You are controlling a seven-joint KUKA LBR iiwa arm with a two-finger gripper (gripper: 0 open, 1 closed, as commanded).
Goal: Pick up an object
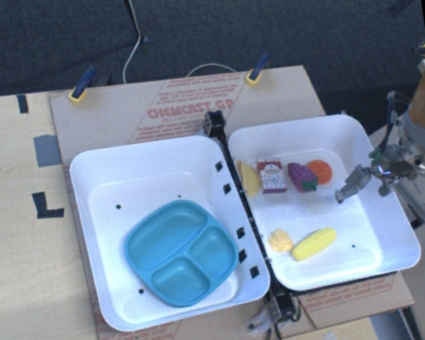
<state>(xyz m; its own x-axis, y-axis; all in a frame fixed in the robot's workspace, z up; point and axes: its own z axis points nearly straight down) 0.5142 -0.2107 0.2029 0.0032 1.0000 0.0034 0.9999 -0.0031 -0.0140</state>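
The gripper (366, 179) hangs over the right bin's (384, 258) right side, fingers spread and holding nothing — likely poised before choosing a target. The toys lie loose in that bin: a corn cob (314, 243) toward the gripper's lower left, grapes (302, 176) and an orange piece (320, 171) to its left. The corn lies clear of the rest — probably the easiest grasp.

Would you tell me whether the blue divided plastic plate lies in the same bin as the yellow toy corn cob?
No, the blue divided plastic plate lies in the left bin, while the yellow toy corn cob lies in the right bin.
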